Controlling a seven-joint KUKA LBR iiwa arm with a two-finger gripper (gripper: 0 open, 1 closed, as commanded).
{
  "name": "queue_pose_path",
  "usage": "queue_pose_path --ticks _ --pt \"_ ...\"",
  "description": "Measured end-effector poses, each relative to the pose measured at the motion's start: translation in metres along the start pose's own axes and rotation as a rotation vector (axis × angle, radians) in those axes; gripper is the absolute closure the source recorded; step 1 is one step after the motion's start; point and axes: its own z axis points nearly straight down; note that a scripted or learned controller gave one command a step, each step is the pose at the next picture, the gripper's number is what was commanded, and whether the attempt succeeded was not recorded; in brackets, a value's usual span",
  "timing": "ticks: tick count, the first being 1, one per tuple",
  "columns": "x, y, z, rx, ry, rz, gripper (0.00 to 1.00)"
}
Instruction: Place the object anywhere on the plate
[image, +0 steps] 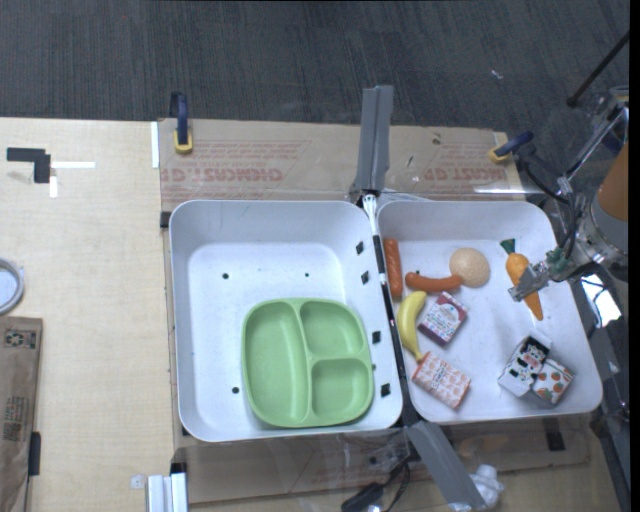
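A green divided plate (305, 362) lies in the left bin (200, 300), toward its front. The right bin (575, 395) holds several toy foods. Among them an orange carrot (517, 268) with a green top lies near the bin's right wall. My gripper (533, 284) reaches in from the right and sits right over the carrot's lower half, covering part of it. From this angle it is unclear whether the carrot is gripped.
The right bin also holds a red sausage (393, 268), a red-orange chili (433, 283), a tan bun (469, 266), a yellow banana (410, 324), two pink cartons (441, 320) (441, 380) and a white patterned box (535, 371). A grey divider (375, 150) stands between the bins at the back.
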Motion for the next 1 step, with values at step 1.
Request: queue_pose_path --ticks 1 --pt "-0.0218 0.0168 0.0477 0.002 0.001 -0.026 1.00"
